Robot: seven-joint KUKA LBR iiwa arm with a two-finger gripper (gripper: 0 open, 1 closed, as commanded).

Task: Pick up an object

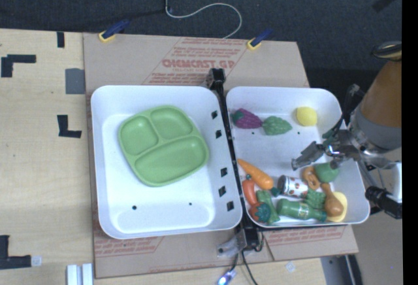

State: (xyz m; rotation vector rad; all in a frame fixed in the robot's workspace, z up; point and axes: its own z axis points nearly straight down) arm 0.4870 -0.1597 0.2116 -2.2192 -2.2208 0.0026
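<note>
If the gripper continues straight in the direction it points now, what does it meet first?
The gripper points toward the view's left and slightly down, over the right bin. Straight on, it would probably meet the orange carrot first, though its height above the toys is unclear from this angle.

Even, soft overhead light; white bins (104, 146) bright, shadows faint, whole picture slightly blurred and low-resolution

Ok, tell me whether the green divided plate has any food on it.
Empty. The green divided plate lies flat in the left bin, all three compartments bare.
</note>
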